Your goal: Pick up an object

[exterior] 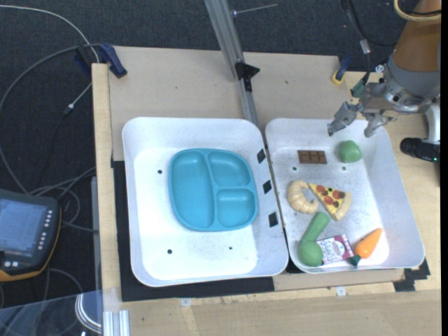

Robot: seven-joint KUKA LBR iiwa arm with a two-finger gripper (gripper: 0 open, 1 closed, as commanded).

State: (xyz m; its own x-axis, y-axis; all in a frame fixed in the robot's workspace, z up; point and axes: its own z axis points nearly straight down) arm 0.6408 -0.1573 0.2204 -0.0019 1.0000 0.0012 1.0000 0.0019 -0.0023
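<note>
My gripper [357,123] hangs over the far edge of the right bin [399,187], its two grey fingers spread apart with nothing between them. Just below it lies a green ball [349,151]. To the left of the ball is a brown chocolate bar [311,157]. Lower in the bin are a beige croissant [302,196], a pizza slice [330,199], a green cucumber-like toy [313,239], a pink and white packet [335,249] and an orange carrot [368,243].
The left bin [140,208] holds a blue divided plate [211,188]. A grey metal pole [227,40] slants down to the gap between the bins. Cables and a handheld pendant [24,233] lie on the dark floor at left.
</note>
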